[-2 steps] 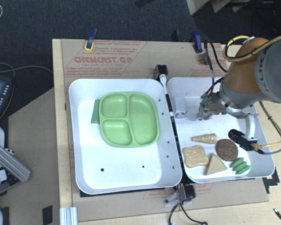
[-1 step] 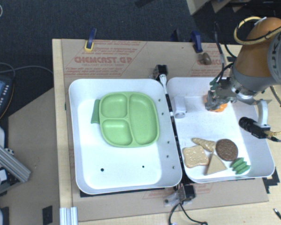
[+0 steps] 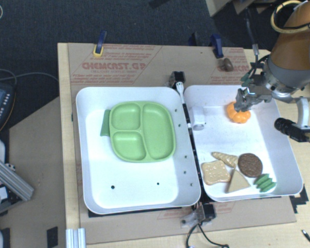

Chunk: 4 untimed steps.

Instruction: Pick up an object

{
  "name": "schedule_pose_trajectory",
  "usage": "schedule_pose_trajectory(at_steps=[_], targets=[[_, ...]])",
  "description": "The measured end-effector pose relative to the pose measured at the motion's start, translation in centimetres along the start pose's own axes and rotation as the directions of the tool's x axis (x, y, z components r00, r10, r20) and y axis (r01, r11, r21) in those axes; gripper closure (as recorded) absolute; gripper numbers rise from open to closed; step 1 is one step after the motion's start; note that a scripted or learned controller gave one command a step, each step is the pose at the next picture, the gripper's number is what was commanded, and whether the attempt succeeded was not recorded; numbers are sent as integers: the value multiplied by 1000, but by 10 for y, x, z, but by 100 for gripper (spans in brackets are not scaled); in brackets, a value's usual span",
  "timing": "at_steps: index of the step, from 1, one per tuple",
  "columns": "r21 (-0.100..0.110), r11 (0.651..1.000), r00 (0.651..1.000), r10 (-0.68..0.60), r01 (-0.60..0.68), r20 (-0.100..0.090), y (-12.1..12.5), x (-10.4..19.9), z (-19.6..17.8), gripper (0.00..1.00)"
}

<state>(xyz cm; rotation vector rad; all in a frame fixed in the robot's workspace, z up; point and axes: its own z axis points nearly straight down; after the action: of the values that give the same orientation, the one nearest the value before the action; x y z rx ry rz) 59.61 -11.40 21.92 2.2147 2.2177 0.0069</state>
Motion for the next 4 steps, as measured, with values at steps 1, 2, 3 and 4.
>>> schedule_pose_trajectory(at_steps=[1,2,3,4], targets=[[5,1000,1000,-3,3,-3,-5,51,-13,100],[5,1000,1000,-5,5,-4,-1,102,-17,100],[11,1000,1000,0,0,-3,-8,110,-13,100],[12,1000,1000,1,-1,-2,-7,113,4,100]])
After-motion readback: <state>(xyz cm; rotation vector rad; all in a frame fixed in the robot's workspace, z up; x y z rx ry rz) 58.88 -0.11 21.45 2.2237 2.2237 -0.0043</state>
